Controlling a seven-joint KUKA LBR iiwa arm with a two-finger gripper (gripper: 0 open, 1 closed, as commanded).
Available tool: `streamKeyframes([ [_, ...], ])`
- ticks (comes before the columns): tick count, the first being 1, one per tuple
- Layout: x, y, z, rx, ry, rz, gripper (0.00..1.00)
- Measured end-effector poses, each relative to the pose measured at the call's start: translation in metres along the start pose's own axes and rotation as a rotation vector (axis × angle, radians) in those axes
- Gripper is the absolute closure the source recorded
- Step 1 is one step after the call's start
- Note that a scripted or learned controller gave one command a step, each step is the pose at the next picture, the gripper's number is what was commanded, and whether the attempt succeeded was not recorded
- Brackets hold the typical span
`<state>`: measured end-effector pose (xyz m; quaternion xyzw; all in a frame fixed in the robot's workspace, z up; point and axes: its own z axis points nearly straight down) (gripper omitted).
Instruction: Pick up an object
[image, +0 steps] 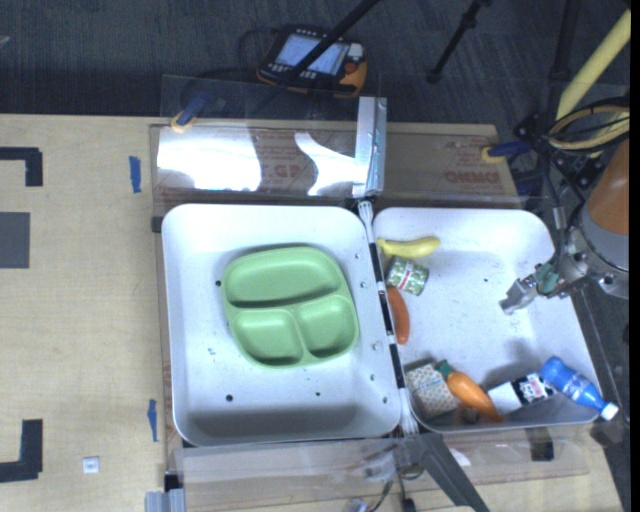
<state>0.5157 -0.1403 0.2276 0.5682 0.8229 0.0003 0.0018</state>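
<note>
My gripper (520, 294) hangs over the right side of the right bin (470, 235), above bare white floor and apart from every object. A yellow banana (408, 246) lies near the bin's back left, with a green can (407, 276) just in front of it. An orange-red sausage-shaped item (399, 314) lies along the left wall. At the front sit a patterned block (427, 387), an orange carrot (470, 392) and a blue bottle (562, 384) with a dark label.
The left bin (190, 300) holds a green divided plate (290, 303). A metal divider (371, 150) stands behind the bins, and a handheld pendant (310, 58) rests at the back. Cables hang at the far right.
</note>
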Motion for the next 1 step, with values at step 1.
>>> streamKeyframes([
  [1, 0.0383, 0.0799, -0.0052, 0.0, 0.001, -0.009, 1.0],
])
